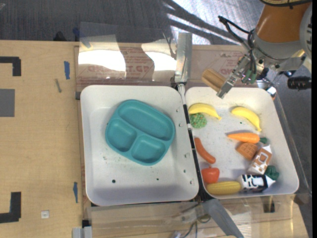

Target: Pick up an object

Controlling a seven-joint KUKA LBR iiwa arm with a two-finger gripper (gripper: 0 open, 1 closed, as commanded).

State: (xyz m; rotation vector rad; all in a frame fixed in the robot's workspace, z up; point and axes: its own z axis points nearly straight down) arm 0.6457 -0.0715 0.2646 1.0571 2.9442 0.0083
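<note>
1 tan block (214, 78) sits clamped in the pincer (224, 87) above the right bin (285, 133).

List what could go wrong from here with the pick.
1. The gripper hangs by the right bin's far rim; descending there, it could strike the rim.
2. The toys are crowded: carrot touches the orange block, so fingers may nudge neighbours or grab two.

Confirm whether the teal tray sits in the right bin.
No, the teal tray lies in the left bin, while the right bin holds toy food.
</note>
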